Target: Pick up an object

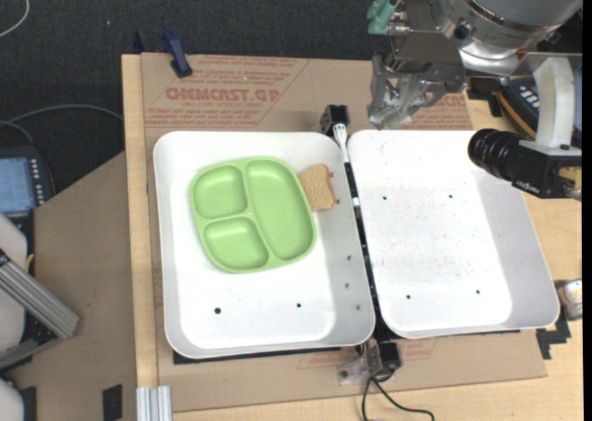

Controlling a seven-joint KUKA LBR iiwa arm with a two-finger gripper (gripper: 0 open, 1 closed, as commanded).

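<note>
Camera view: the claw (pixel 396 112) hangs over the far edge of the right bin (pixel 518 253), beside the gap between bins; whether it is open or closed cannot be told. A green divided plate (pixel 252 214) lies in the left bin (pixel 185 299). A tan cracker (pixel 319 187) touches the plate's right rim.

Showing pale green on the three-part plate (pixel 252 214), speckled tan on the cracker (pixel 319 187), plain white on both bins (pixel 185 299), brown with red lettering on the cardboard (pixel 222 86), blue on the clip (pixel 176 54).
</note>
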